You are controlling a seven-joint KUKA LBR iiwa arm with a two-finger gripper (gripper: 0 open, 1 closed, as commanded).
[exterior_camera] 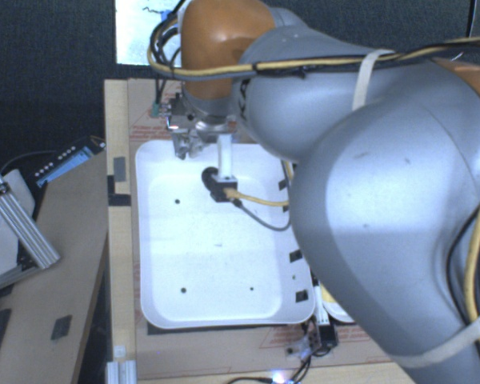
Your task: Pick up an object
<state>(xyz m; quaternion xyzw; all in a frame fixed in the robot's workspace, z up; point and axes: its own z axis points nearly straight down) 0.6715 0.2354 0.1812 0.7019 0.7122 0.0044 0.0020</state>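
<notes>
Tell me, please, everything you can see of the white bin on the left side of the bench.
The white bin is a shallow, square tray with rounded corners and a raised rim, plastic by its look. A few small dark dots mark its floor. It lies flat on the bench, its right side hidden behind the grey arm. The gripper hangs over its far edge, and a yellow cable with a black fitting crosses above its floor.

Claw [194, 144] above bin's [216, 294] far edge

The wooden bench [120, 238] bears a shallow white bin [216, 294] — another bin hidden.
</notes>
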